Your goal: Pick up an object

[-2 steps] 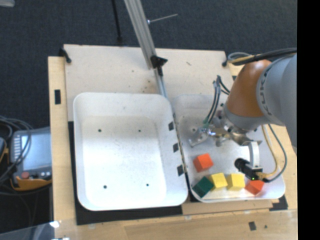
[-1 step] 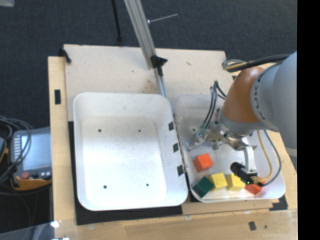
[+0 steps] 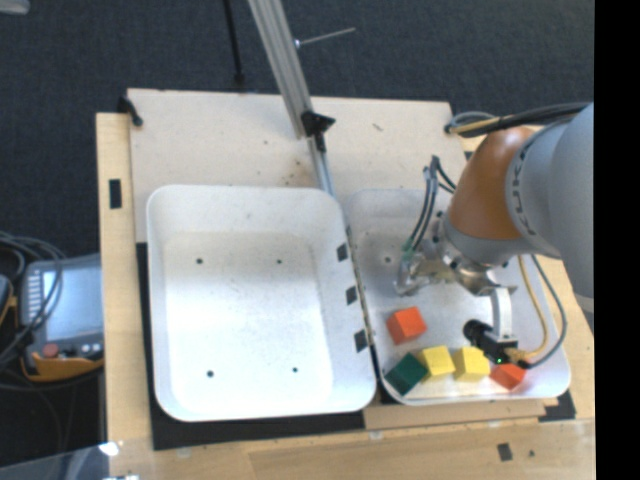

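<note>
The right bin holds several small blocks near its front. An orange cube lies left of centre. Along the front wall sit a green block, a yellow block and a second yellow block. A small red-orange block rests at the front right. My gripper hangs low over the middle of this bin, just behind the orange cube, under the arm's orange band. Nothing shows between its fingers.
The left bin stands beside the right one, their walls meeting at about mid-view. A slanted metal pole rises from behind the bins. Cables loop off the wrist over the right bin's right side. A control pendant lies off the bench at left.
</note>
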Available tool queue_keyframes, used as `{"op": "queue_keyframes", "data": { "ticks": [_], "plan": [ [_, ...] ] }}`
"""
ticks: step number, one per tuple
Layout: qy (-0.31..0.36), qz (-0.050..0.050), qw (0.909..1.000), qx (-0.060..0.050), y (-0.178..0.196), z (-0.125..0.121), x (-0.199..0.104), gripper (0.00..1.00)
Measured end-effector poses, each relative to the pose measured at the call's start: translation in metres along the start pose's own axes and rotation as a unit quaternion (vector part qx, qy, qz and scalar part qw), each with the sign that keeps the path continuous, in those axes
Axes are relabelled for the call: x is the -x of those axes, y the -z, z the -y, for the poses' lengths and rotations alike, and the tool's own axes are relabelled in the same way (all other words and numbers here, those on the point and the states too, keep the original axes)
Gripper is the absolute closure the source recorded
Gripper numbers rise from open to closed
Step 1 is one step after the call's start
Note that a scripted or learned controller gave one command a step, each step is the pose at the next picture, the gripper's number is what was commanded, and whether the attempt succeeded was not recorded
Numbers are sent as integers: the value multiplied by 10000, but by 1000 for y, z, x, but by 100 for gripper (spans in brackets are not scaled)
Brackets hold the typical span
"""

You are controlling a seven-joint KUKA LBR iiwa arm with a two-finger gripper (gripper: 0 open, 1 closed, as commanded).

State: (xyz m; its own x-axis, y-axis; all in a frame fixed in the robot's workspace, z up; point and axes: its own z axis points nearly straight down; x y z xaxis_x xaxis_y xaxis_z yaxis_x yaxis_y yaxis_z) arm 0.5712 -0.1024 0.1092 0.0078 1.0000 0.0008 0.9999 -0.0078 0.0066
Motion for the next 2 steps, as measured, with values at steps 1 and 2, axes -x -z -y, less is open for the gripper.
{"op": "queue_keyframes", "data": {
  "ticks": [1,2],
  "plan": [
    [21,2,10000,-3,61,5,1,100],
    [58,2,10000,-1,105,2,-1,100]
  ]
}}
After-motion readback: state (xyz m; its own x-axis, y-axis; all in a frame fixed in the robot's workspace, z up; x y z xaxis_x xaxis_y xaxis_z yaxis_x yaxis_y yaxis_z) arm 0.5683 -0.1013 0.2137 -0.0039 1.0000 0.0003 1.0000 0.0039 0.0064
